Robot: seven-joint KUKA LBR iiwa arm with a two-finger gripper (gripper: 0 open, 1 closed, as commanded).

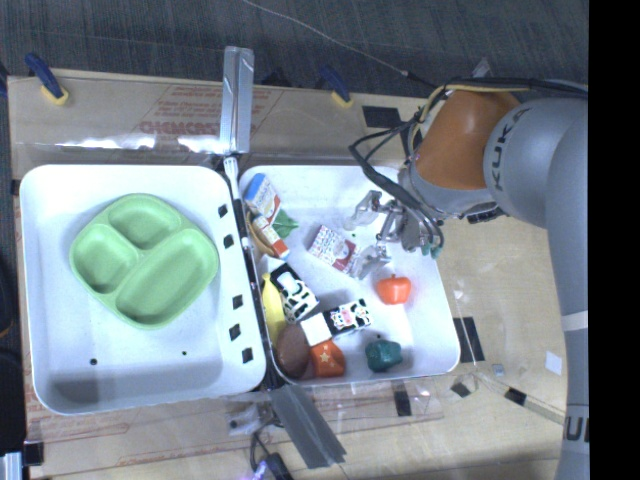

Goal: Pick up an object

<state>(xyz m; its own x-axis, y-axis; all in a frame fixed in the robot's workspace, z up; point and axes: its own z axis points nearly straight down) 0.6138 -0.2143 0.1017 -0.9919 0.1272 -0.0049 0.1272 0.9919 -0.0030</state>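
My gripper point(372, 236) hangs over the upper middle of the right bin point(430, 313), open, with nothing between its fingers. Just left of it lies a small red-and-white packet point(328, 245). An orange, tomato-like toy point(394, 290) sits just below it. Along the bin's left wall are a blue, white and red pack point(262, 197), a yellow banana point(272, 306) and a black-and-white block point(292, 293). A second cow-patterned block point(349, 316), a brown lump point(292, 349), a red-orange piece point(329, 360) and a dark green toy point(382, 354) lie near the front.
The left bin point(60, 358) holds a green divided plate point(145, 258). A metal divider point(237, 98) stands between the bins at the back. The grey arm with its orange band point(455, 138) reaches in from the right, with cables looping beside it.
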